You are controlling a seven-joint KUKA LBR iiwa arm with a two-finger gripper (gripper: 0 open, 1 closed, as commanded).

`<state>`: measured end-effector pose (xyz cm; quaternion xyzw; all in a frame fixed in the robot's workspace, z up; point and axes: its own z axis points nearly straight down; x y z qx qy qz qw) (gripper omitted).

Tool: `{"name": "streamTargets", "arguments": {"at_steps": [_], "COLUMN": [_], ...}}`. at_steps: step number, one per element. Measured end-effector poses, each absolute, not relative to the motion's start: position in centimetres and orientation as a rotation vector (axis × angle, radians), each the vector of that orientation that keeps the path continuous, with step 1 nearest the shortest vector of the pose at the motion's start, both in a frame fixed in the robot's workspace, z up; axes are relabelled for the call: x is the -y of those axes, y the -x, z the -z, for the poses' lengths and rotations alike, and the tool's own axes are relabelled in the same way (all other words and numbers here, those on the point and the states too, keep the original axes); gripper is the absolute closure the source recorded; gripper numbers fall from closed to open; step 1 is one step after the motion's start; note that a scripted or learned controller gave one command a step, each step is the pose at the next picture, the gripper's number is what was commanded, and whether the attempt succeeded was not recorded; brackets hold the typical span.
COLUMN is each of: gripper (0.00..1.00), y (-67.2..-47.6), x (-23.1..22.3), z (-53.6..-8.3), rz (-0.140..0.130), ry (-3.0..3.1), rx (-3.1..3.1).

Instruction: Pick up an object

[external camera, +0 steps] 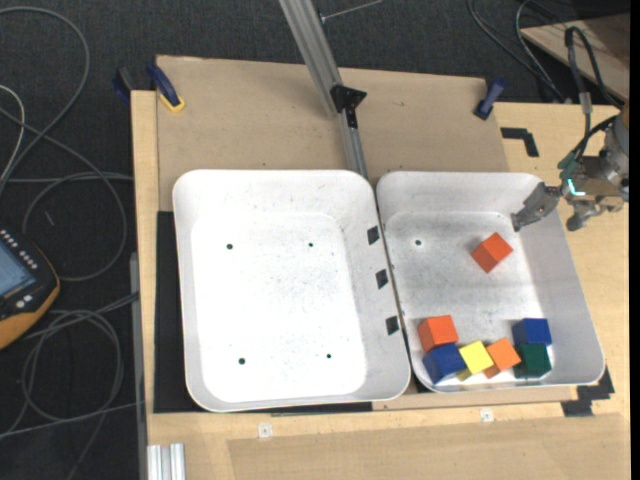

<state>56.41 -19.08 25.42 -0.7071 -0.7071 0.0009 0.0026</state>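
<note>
Plain coloured blocks (pixel 484 353) — lettering unreadable.

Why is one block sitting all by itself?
The orange block lies alone, turned cornerwise, in the middle of the right bin. The other blocks are bunched along that bin's near edge. Nothing looks spilled or broken. The claw hovers at the bin's far right rim.

A wooden bench (pixel 260 98) fills the middle of the frame, bearing two shallow white bins side by side: the left bin (pixel 190 298) and the right bin (pixel 585 323), rims touching at centre.
</note>
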Motion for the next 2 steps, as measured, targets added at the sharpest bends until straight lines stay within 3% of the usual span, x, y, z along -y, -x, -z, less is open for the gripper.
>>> {"name": "streamTargets", "arguments": {"at_steps": [1, 2], "gripper": [0.00, 0.00], "y": [-56.5, -55.5], "x": [19.1, 18.8], "z": [-25.6, -19.9], "rz": [0.001, -0.004], "ry": [2.219, 2.217], "rx": [2.222, 2.216]}}
